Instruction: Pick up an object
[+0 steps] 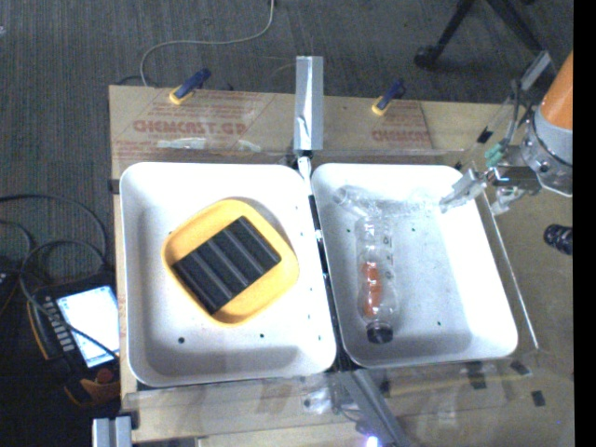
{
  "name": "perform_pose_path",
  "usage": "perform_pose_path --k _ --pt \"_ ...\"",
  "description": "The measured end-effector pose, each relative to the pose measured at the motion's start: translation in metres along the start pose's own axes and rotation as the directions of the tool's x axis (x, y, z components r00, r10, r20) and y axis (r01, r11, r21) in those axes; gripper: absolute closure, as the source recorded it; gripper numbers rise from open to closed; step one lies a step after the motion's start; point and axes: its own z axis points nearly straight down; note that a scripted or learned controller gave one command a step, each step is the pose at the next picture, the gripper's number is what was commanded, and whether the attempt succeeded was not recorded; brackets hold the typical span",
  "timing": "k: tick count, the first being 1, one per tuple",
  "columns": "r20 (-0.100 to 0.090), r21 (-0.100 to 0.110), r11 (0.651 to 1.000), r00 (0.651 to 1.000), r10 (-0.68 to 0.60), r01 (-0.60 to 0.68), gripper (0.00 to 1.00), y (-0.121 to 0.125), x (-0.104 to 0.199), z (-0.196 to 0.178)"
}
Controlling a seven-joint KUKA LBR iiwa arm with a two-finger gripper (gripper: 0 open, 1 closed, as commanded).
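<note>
White bins: two shallow bins side by side on a cardboard-covered bench (140,124); left bin (140,277), right bin (494,315).
Left bin contents: a yellow tray-like object with a black ribbed top (231,260) lies turned at an angle in the middle of the bin.
Right bin contents: a clear plastic bottle (375,277) lies on its side along the left half, its dark cap toward the near edge and something orange-red showing inside it.
Far end of right bin: a crumpled piece of clear plastic film (386,203) lies at the bottle's far end, touching or overlapping it; I cannot tell which.
Arm: the orange band and grey wrist enter at the right edge, above the right bin's far right corner.
Gripper (461,194): low over the far right corner of the right bin, pointing left; how far apart its fingers stand cannot be told, and nothing can be seen between them.
Gripper to bottle: apart, with the film lying between them.
Clamps: two blue and yellow spring clamps (189,86) (388,97) grip the bench's far edge.
Divider: a strip of silver tape (308,101) runs from the far edge to the gap between the bins.
</note>
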Motion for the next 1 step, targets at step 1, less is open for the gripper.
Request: perform_pose_path --k 1 --pt "0.0 -0.003 0.999 0.999 -0.048 0.048 0.0 0.0119 0.0599 0.1352"
